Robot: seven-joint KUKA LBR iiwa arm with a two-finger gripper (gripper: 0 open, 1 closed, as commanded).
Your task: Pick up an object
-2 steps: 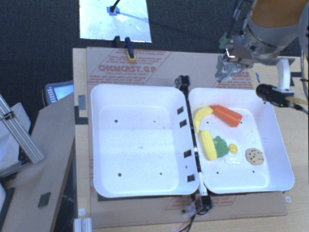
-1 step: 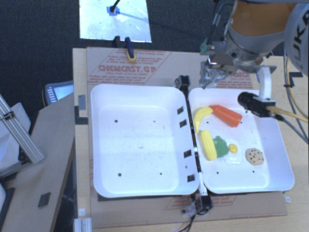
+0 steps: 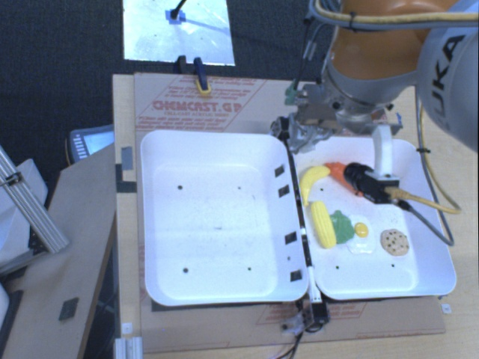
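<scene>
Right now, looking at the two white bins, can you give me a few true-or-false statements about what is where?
1. The toy food lies in the right bin. True.
2. The banana lies beside the divider between the bins. True.
3. The cookie sits in the left bin. False: it lies in the right bin, toward its near right part.
4. The corn cob touches the green vegetable. True.
5. The arm reaches in over the left bin. False: it hangs over the far part of the right bin.

Dark carpet-like floor [image 3: 60,43], wooden bench [image 3: 123,111].
</scene>
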